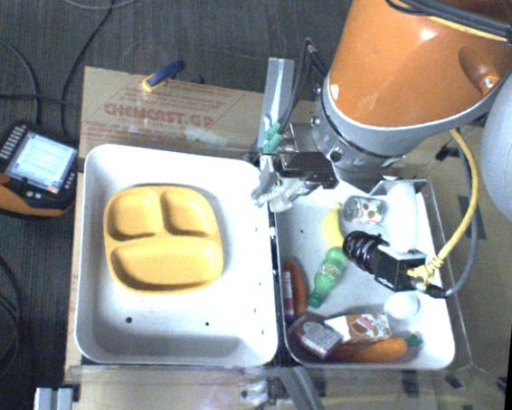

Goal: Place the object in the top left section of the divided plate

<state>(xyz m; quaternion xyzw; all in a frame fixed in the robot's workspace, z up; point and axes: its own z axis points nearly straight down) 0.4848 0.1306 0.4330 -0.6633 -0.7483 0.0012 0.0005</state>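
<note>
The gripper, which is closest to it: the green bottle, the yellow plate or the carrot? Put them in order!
Seen in the camera view, from the gripper outward:
1. Green bottle, below and to the right of it, in the right bin.
2. Yellow plate, to its left, in the left bin.
3. Carrot, farthest, at the bottom edge of the right bin.

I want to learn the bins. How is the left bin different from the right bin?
The left bin holds one yellow divided plate; the right bin holds many small things, such as a green bottle and a carrot. The gripper hangs between them. Both are shallow and white.
</note>
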